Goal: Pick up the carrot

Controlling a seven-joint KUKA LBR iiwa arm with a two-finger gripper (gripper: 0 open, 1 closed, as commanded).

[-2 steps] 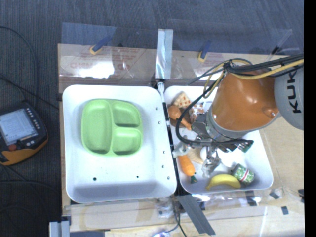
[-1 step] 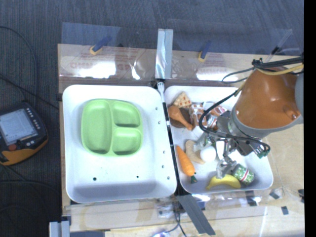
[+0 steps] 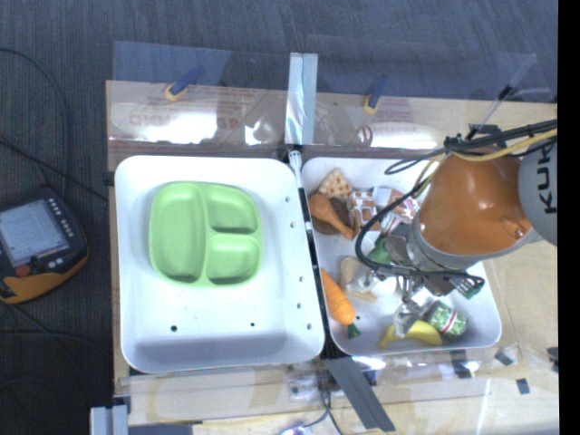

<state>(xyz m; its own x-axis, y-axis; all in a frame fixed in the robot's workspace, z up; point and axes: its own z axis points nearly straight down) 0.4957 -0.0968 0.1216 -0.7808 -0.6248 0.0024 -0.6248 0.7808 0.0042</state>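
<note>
The carrot (image 3: pixel 338 300), orange with a small green stem end, lies in the right bin (image 3: pixel 485 333) against its left wall, pointing toward the front. My gripper (image 3: pixel 406 308) hangs below the orange wrist band (image 3: pixel 473 208), low over the front middle of the same bin. It is right of the carrot by about a hand's width and does not touch it. Just under it lie a yellow banana (image 3: pixel 413 334) and a green and red can (image 3: pixel 447 320). Nothing is visibly held.
The right bin also holds a waffle-like cracker (image 3: pixel 335 184), a brown food piece (image 3: pixel 328 214) and other small toys partly hidden by the arm. The left bin (image 3: pixel 145 333) bears a green divided plate (image 3: pixel 204 234). A handheld pendant (image 3: pixel 36 243) lies off the bench at left.
</note>
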